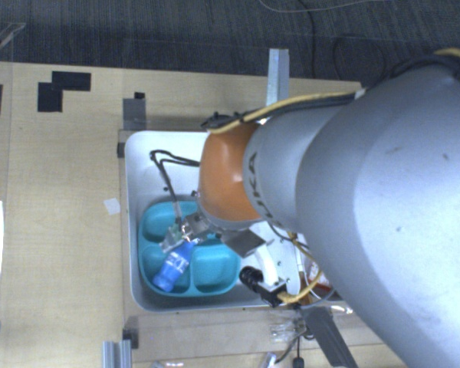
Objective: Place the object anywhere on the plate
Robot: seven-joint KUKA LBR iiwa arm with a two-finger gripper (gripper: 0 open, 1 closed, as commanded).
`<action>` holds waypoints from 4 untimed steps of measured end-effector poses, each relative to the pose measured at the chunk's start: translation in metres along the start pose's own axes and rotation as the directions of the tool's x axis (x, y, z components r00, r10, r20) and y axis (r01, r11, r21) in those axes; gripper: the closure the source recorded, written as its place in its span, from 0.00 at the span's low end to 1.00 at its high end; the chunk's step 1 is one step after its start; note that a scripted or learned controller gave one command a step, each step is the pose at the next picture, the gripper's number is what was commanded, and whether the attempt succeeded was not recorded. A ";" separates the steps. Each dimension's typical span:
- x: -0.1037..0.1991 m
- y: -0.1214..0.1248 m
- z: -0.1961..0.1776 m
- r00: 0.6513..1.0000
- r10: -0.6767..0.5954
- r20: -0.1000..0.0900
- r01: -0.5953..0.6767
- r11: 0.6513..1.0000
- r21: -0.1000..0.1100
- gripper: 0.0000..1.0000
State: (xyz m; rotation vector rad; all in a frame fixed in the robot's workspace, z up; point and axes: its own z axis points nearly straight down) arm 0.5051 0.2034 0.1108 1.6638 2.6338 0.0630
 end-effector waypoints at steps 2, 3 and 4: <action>-0.008 0.048 0.021 0.902 -0.432 -0.005 0.431 0.901 0.054 0.00; -0.105 0.059 0.020 0.932 -0.362 -0.010 0.362 0.932 0.025 0.00; -0.153 0.076 -0.071 0.758 -0.652 -0.024 0.652 0.757 0.031 0.00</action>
